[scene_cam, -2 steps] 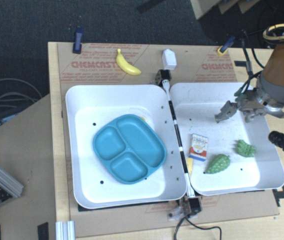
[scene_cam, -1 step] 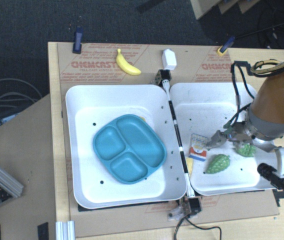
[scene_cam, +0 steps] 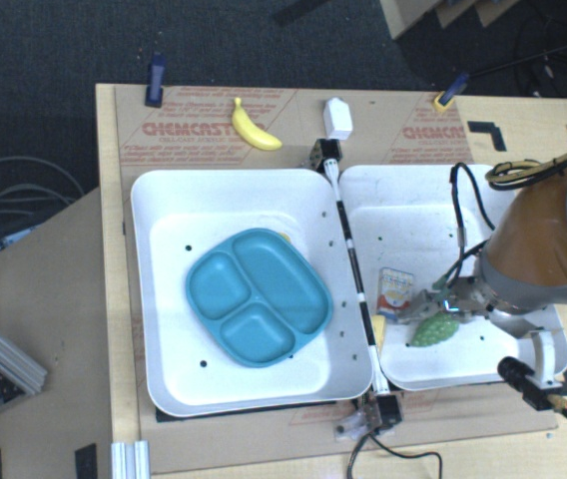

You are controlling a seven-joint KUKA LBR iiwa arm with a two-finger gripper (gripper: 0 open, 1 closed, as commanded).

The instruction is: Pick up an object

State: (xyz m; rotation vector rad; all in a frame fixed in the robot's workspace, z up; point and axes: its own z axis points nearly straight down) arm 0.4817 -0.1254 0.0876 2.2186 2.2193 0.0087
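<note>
1. Bench is a wooden board [scene_cam: 293, 138] with red print, sitting over dark carpet. A banana [scene_cam: 254, 128] lies loose on it behind the left bin [scene_cam: 164, 228], and some cables trail off to the left.
2. Left bin has a blue divided plate [scene_cam: 257, 295].
3. Right bin [scene_cam: 403, 193] holds a green object [scene_cam: 433, 331] near the front, with a small card-like packet [scene_cam: 395, 289] just beside it.
4. The gripper [scene_cam: 453, 302] sits right above the green object, but the wrist hides it, so I honestly can't tell how far apart its fingers are or whether they grip anything.
</note>
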